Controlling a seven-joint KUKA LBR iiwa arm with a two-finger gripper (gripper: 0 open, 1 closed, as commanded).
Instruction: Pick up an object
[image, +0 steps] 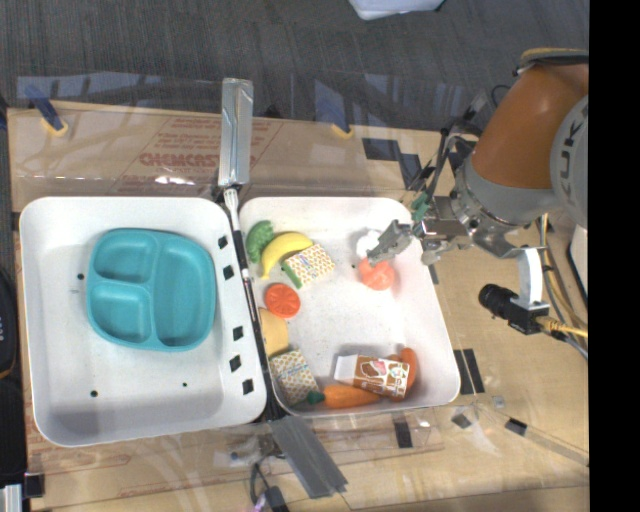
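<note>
The surface (120, 140) is pale wood with a clear plastic sheet over it, and it carries two shallow white bins side by side. The left bin (60, 400) holds a teal plate (152, 288) with three compartments, smooth and glossy. The right bin (440, 350) holds small toy foods. The arm (520, 130), grey with an orange band, comes in from the right and its upper part is cut off by the picture's edge.

The tool (385, 245) is low over the top right part of the right bin. Directly under its tip lies a small round orange-pink object (378, 275), touching or almost touching it; I cannot tell which. The tool covers the top of this object, so its exact shape is hard to make out. Whether the tool is open or closed I cannot tell.

Along the left wall of the right bin are a yellow banana (284, 247), a green piece (259, 237) beside it, a patterned block (310, 265) and a round orange fruit (282, 300). Near the bottom wall lie a brown and white carton (375, 373), a carrot (345, 397) and a second patterned block (292, 372).
</note>
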